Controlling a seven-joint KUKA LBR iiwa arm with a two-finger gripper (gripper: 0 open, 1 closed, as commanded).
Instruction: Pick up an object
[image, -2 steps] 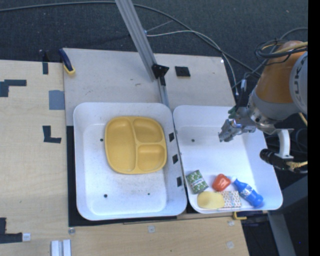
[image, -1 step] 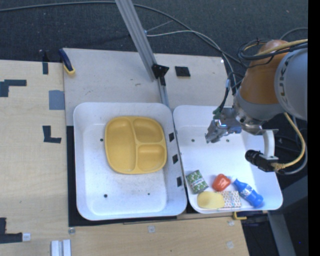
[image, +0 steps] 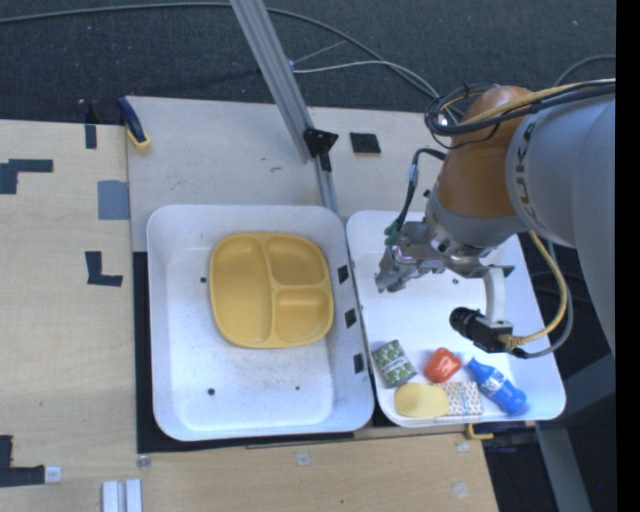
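Pale wooden bench (image: 60, 330) under dark carpet, bearing two shallow white plastic bins side by side. Crowded along the near edge of the right bin (image: 425, 320): a green patterned foil packet (image: 392, 362), a small glossy red-orange rounded piece (image: 442, 365), a blue plastic bottle (image: 497, 387) lying on its side, a soft-looking pale yellow lump (image: 421, 401) and a flat speckled white pad (image: 462, 399), most of them touching or just beside one another. Probably best to go for the green packet, standing a little apart at the cluster's left end, or the rounded red-orange piece; likely slippery, so centre over it, come down straight, and avoid nudging its neighbours toward the bin wall. Above the bare far-left floor of the same bin, well apart from the cluster, the two-finger gripper (image: 395, 272), dark and metallic; cannot tell from this angle whether open or closed, and nothing visibly held. Farther out, in the left bin (image: 160, 300), a smooth mustard-yellow compartment plate (image: 270, 290) with rounded corners.
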